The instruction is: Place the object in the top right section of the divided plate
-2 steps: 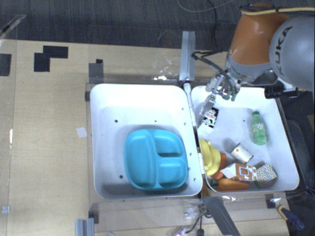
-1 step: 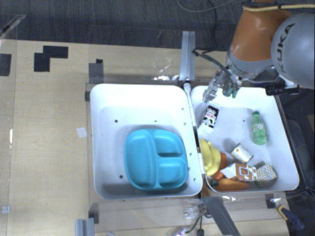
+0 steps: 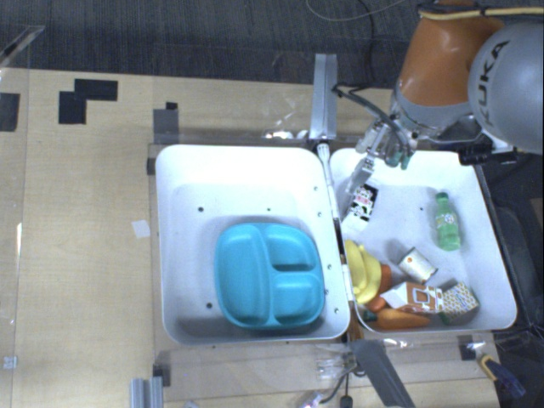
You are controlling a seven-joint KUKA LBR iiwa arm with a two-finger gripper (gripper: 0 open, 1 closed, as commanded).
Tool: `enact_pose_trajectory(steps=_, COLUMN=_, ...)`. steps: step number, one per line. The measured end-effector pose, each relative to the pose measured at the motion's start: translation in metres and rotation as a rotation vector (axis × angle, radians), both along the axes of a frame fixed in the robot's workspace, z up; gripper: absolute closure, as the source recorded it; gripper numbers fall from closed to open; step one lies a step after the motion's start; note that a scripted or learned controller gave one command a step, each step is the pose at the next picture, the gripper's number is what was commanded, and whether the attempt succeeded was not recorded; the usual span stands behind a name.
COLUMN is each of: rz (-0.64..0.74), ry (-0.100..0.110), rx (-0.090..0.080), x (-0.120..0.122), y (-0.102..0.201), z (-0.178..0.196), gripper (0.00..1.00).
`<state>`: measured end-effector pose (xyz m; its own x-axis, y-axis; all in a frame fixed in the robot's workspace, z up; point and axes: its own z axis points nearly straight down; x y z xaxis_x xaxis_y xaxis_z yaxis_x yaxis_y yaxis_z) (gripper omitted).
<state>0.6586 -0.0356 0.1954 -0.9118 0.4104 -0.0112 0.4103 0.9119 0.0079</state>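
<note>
Arm (image 3: 476, 66) is in from the right, wrist over the back-left corner of the right bin (image 3: 489, 228). Gripper (image 3: 367, 170) hangs low near the divider between the bins. Can't tell whether it's apart or together: too small and blurred at that angle.

Just below the gripper there's a small white card-like pack with black and red marks (image 3: 362, 202), lying against the right bin's left wall. Touching or just beside the gripper tip, can't say which. Not visibly clamped.

Rest of the right bin:
- green bottle (image 3: 445, 221), lying near the right side, well apart from the gripper
- small silver can (image 3: 417, 264), tilted, mid-bin
- banana (image 3: 364, 272) against the left wall, front half
- orange carrot-like piece (image 3: 399, 317) along the front edge
- patterned packet (image 3: 442, 298) at front right, touching the carrot area

Left bin (image 3: 178, 228): blue divided plate (image 3: 269, 274) sits in the front-centre, one long section on the left, two smaller on the right. All three sections bare.
</note>
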Motion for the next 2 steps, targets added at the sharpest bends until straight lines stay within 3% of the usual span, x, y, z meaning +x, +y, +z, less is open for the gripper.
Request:
enact_pose_trajectory(steps=1, rz=0.226, ry=0.008, rx=-0.003, x=-0.016, y=0.06, z=-0.011, gripper=0.0)
enact_pose_trajectory(steps=2, rz=0.619, ry=0.003, rx=-0.006, x=-0.009, y=0.095, z=-0.01, gripper=0.0)
